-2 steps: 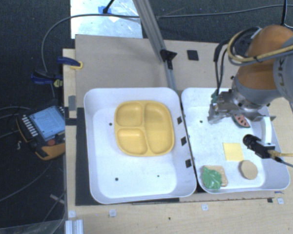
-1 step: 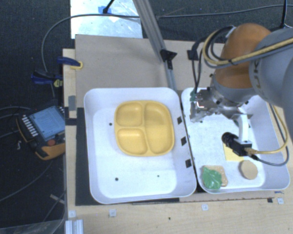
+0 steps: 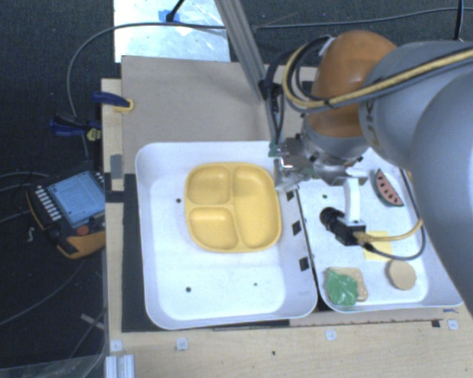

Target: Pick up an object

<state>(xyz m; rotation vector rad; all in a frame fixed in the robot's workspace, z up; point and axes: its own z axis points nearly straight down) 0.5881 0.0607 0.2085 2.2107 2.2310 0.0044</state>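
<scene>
The arm (image 3: pixel 426 109) reaches in from the right and sets its jaws low over the wall between the two bins, at the upper right corner of the yellow divided plate (image 3: pixel 232 207). The wrist hides them, so I cannot tell whether the jaws are open or closed, or whether they hold anything. The plate lies flat in the left bin (image 3: pixel 221 298). The right bin (image 3: pixel 382 215) holds a watermelon slice (image 3: pixel 388 188), a round tan biscuit (image 3: pixel 401 274), a thin yellow slice (image 3: pixel 377 244) and a green-topped toast (image 3: pixel 344 287), all apart on its floor.
</scene>
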